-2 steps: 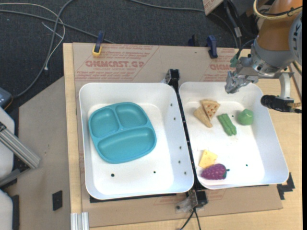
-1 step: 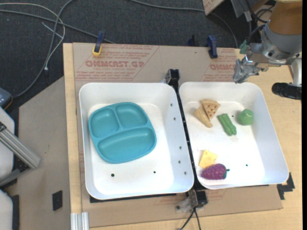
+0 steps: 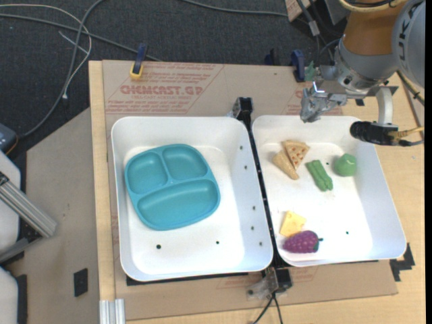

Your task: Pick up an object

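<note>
Gripper [image 3: 314, 109] hangs over the far rim of the right bin [image 3: 378, 248], nothing between its fingers, open or closed not discernible at this size. Right bin holds a tan wedge sandwich piece [image 3: 291, 158], green pickle-like piece [image 3: 320, 175], green round piece [image 3: 345, 165], yellow cheese wedge [image 3: 291, 223] touching purple grapes [image 3: 301, 241] near the front; left bin [image 3: 135, 248] holds a teal divided plate [image 3: 173, 185]. Cardboard sheet [image 3: 169, 86] on the bench carries red print, roughly "CHEMCAST GP", not fully legible; arm housing at top right shows partial letters "UK".
</note>
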